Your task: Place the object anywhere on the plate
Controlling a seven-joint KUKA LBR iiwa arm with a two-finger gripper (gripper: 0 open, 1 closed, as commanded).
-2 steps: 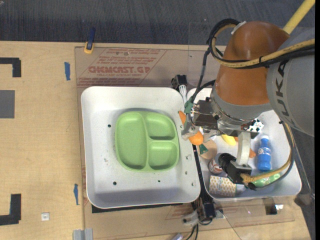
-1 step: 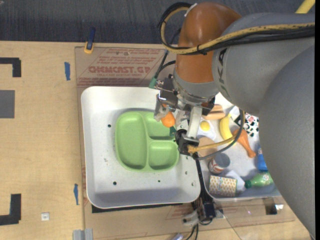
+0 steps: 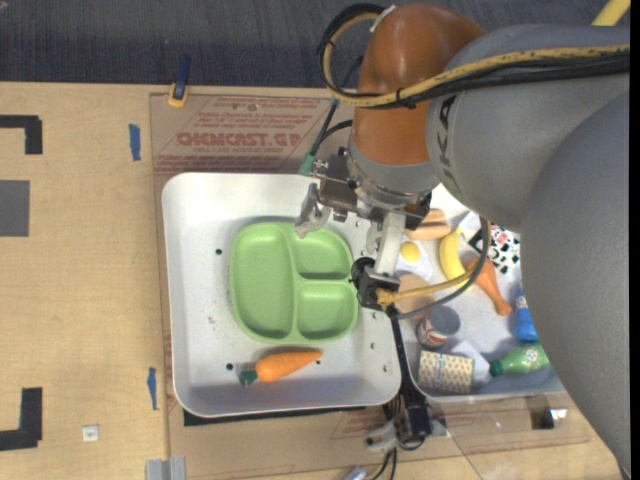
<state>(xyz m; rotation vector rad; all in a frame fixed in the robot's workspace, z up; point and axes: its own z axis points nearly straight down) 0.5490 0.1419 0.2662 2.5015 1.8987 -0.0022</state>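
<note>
Carrot (image 3: 285,365): orange with a green stub. It lies on its side on the floor of the left bin (image 3: 195,268), just beside the near edge of the green plate (image 3: 295,283). Whether it touches the plate rim cannot be told. It is taken as the task object because it is the only loose item in the plate's bin. This is a judgement.

Plate: three compartments, all bare. It sits in the middle of the left bin.

Gripper (image 3: 335,218): positioned over the far right corner of the plate, above the rim. No object is seen in it. Whether it is set wide or narrow cannot be told, as the wrist covers it from above.

Right bin (image 3: 480,393): holds a banana (image 3: 452,256) and other small items, partly covered by the arm.

Step in hand: judged to be the approach to pick. Nothing has been placed.

Next move requirements:
1. Travel toward the near side, across the plate, to a point above the carrot.
2. Align the jaws across the carrot's narrow width.
3. Descend clear of the plate rim and the near bin wall.
</note>
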